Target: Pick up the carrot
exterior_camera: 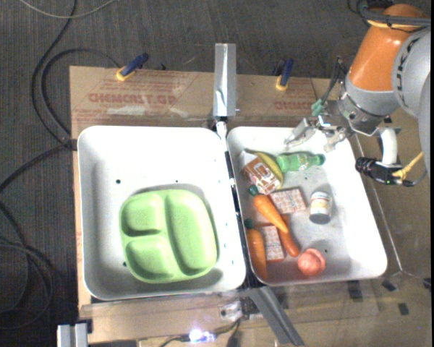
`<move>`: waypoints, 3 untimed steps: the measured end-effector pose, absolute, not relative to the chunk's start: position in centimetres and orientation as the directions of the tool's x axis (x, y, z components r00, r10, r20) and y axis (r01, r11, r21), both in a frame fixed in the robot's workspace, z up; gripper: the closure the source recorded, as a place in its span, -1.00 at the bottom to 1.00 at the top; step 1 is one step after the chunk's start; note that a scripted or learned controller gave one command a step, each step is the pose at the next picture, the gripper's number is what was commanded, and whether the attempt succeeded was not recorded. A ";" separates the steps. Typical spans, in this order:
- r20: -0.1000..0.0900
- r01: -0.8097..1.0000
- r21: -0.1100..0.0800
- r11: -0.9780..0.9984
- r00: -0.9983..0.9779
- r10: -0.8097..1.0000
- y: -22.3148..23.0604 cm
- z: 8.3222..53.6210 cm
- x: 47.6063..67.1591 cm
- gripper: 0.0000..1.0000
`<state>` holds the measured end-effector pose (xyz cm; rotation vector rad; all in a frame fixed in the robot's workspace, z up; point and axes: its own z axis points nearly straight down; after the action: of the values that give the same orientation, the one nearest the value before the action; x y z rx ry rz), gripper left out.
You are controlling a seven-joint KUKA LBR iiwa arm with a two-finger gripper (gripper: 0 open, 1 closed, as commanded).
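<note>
We see the arm (390,56) entering from the right, w/ its gripper (317,131) above the back edge of the right bin (369,215). The fingers (301,134) stand apart; nothing sits between them. The gripper is near the green bottle (300,162) but not touching it.

Right bin contents, back to front:
- Green bottle, lying on its side, cap toward the right.
- Banana (271,164), just left of the bottle, touching or overlapping it.
- Brown packet (261,174) w/ white print; text too small to read.
- Pink-and-white checkered box (289,200); label not legible.
- Small jar (320,206) w/ pale lid, upright, right of the checkered box.
- Carrot (275,223), lying diagonally from approx. bin centre-left toward the front, thick end at the back. It sits between the checkered box and a red-and-white box (273,243), touching both as far as we can tell.
- Second orange piece (256,250) against the left wall; may be another carrot, cannot tell.
- Red round item (311,262) near the front, just past the carrot tip.

The carrot is well apart from the gripper.

Left bin (101,157) holds a green tray (169,235) w/ three compartments.

Behind the bins lies a cardboard sheet (152,96) w/ reddish printed writing, mirrored or inverted; we cannot read it. Two clamps, blue-and-yellow (132,66) and (283,74), sit at its back edge.
</note>
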<state>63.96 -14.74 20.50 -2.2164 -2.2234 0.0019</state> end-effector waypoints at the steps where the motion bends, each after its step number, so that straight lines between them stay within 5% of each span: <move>1: 0.001 0.930 0.001 0.367 -0.367 0.930 -11.3 10.9 58.0 -1.00; 2: -0.009 0.929 0.010 0.371 -0.371 0.929 -15.2 9.1 50.6 -1.00; 3: -0.013 0.928 0.016 0.371 -0.371 0.929 -15.3 10.1 50.9 1.00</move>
<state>50.88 -15.27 10.06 -1.7725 -2.6169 -0.0092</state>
